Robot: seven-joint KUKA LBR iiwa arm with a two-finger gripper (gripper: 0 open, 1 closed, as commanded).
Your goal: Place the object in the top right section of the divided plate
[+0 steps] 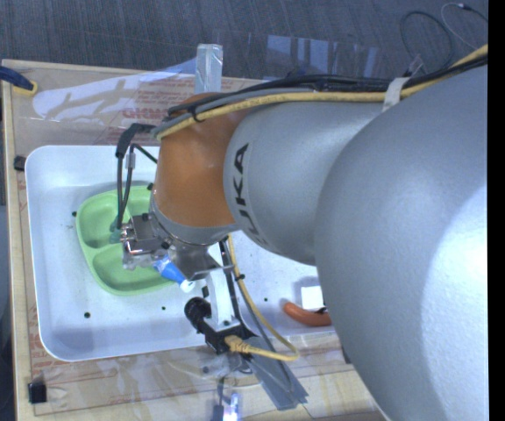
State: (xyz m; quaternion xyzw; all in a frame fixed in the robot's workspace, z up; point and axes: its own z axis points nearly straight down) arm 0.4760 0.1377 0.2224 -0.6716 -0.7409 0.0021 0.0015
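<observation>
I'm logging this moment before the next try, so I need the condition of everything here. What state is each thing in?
Divided plate: green, lying flat in the left bin, partly covered by the arm.
Left bin: upright on the bench, holding the plate.
Gripper: low over the plate's right side; its grasp can't be judged.
Orange object: lying in the right bin, partly hidden by the arm.
Arm: reaching across both bins.

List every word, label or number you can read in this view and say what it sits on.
"UKA", the visible end of the maker's name, in dark letters running down the grey arm housing beside the orange band.
Red print on the clear plastic sheet taped over the bench above the left bin: too blurred to read.
No other text can be made out.
</observation>
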